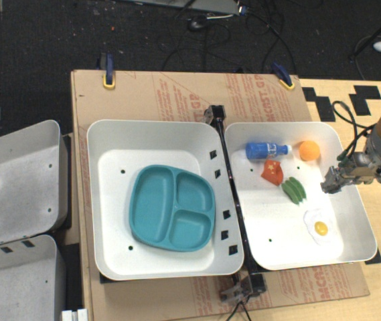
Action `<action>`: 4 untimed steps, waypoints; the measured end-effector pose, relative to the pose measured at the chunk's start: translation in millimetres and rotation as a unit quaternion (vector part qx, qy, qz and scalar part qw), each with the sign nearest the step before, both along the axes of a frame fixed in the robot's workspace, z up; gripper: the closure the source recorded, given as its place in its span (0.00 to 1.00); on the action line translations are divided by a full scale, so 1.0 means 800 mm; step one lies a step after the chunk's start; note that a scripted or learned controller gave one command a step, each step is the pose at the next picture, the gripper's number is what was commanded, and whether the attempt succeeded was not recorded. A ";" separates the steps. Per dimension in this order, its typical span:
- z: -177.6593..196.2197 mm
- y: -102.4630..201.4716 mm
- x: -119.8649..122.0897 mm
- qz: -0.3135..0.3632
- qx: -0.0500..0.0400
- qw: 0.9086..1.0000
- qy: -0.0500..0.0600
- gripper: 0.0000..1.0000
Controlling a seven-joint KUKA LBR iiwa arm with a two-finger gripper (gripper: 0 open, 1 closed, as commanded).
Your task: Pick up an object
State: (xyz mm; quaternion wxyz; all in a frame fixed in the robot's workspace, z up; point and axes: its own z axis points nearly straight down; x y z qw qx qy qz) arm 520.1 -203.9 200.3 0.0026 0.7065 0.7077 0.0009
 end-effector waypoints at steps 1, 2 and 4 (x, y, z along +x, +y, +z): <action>0.003 0.000 0.001 0.000 0.001 1.000 0.002 1.00; 0.011 0.054 0.031 0.003 0.001 1.000 0.001 1.00; -0.003 0.176 0.072 0.003 0.002 1.000 0.002 1.00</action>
